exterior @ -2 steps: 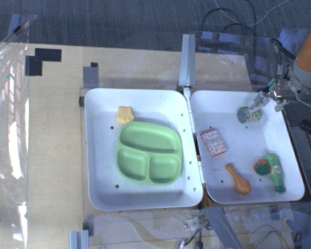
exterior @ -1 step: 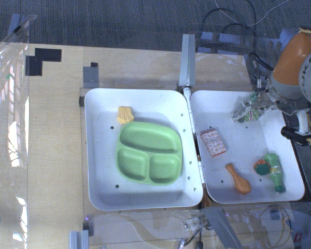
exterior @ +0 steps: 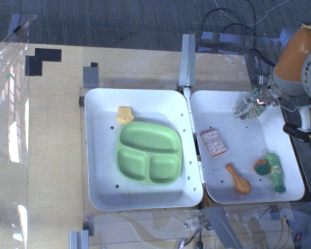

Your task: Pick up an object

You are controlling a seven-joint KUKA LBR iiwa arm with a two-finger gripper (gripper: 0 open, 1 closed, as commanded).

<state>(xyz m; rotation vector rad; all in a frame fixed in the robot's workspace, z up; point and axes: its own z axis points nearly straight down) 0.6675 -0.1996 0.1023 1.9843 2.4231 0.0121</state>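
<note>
Closest to the camera, in the right bin point(exterior: 295, 193), there's an orange pear-shaped toy point(exterior: 238, 179) lying tilted near the front edge, and just to its right a green bottle point(exterior: 273, 171) lying on its side with a small orange-and-green toy point(exterior: 260, 166) touching its left side. A bit further back, near the divider, sits a small pink-and-white patterned card point(exterior: 213, 142).

Over in the left bin point(exterior: 93, 154) a green 3-compartment plate point(exterior: 148, 152) takes up the middle (1 long section at the back, 2 smaller ones at the front). Just behind its back-left corner is a small tan block point(exterior: 125, 114), touching or nearly touching the plate rim, hard to say which.

At the far right corner of the right bin is the gripper point(exterior: 250, 108), hanging off the grey arm point(exterior: 300, 71) with its orange band. Its tip is a shiny jumble with red and green bits, low over the bin floor. Honestly can't tell how far apart the fingers are or whether anything is between them.

Both bins sit side by side on the light wooden bench point(exterior: 52, 154).
</note>
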